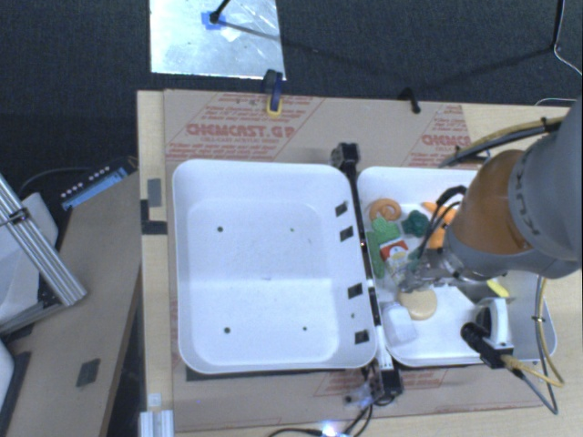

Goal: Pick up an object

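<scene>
The right bin (455, 353) holds several small things. A tan spiral piece (385, 209) lies near its far left corner, with a dark green piece (417, 222) and an orange piece (438, 233) beside it. A red and green packet (390, 245) lies against the left wall. A tan round disc (420, 307) and a pale clear piece (398, 322) sit nearer the front. My gripper (415, 277) is low in this bin, just above the tan disc and right of the packet. The arm hides the bin's right half.
The left bin (264, 176) stands beside the right one, with black clips (353, 289) along the shared wall. A yellow bit (496, 287) shows under the arm. A blue and yellow clamp (272, 94) sits on the board behind the bins.
</scene>
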Robot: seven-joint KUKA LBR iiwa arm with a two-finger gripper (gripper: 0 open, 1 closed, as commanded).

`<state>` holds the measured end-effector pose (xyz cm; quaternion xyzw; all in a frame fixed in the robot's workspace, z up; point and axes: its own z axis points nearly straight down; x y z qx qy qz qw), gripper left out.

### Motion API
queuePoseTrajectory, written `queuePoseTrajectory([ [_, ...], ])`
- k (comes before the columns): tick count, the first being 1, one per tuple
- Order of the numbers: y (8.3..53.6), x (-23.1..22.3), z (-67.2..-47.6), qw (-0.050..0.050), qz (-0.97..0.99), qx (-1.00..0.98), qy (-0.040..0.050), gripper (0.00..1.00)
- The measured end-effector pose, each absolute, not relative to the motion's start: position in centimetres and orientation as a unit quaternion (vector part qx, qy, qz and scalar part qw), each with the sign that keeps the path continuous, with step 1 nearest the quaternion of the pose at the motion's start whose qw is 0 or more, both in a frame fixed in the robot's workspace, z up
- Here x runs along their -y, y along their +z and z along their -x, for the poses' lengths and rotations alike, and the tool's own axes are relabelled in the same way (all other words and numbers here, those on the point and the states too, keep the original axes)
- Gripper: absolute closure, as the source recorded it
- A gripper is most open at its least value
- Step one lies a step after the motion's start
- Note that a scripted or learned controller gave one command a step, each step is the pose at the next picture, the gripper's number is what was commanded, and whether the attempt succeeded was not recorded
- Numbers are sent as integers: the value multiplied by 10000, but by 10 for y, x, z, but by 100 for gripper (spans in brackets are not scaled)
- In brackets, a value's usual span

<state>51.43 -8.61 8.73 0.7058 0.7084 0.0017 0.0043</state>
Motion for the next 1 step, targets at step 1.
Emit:
queuePoseTrajectory([
  [1,188,75,-486,11,-7056,-7086,9,100],
])
